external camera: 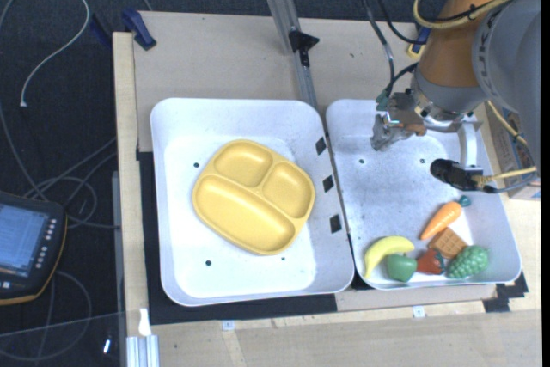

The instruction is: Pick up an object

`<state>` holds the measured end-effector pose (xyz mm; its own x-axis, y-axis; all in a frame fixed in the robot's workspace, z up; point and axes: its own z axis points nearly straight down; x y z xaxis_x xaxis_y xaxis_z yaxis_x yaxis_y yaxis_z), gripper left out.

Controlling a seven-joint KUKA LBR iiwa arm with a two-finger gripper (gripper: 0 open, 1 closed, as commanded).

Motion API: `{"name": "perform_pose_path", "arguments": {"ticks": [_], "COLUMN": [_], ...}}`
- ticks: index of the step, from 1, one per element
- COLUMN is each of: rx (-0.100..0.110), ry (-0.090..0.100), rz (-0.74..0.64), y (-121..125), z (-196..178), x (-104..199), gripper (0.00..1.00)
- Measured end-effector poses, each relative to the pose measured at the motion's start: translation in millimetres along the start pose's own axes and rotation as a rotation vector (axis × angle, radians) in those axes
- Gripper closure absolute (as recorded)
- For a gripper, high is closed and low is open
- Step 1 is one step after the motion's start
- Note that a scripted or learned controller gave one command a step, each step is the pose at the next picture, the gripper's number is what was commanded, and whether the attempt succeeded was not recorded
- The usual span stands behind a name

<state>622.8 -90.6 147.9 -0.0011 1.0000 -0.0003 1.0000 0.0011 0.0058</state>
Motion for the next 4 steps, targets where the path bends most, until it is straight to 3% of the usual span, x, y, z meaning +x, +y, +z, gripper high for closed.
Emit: {"name": "perform_pose_path", "arguments": {"ticks": [1,2,3,4], "rx": [-0.002,-0.003,0.008,0.009], "ry": [0.000,-0.001,0.003,0.004], "rz": [-0.002,0.000,-0.005,-0.005], "y": [2.7,10.4,3.8,-22.1], "z": [-53.6,-109.1,-109.1,-112.2], "x": [11.1,2.8,55.6,106.5], "gripper": [1.00,1.00,1.00,1.00]}}
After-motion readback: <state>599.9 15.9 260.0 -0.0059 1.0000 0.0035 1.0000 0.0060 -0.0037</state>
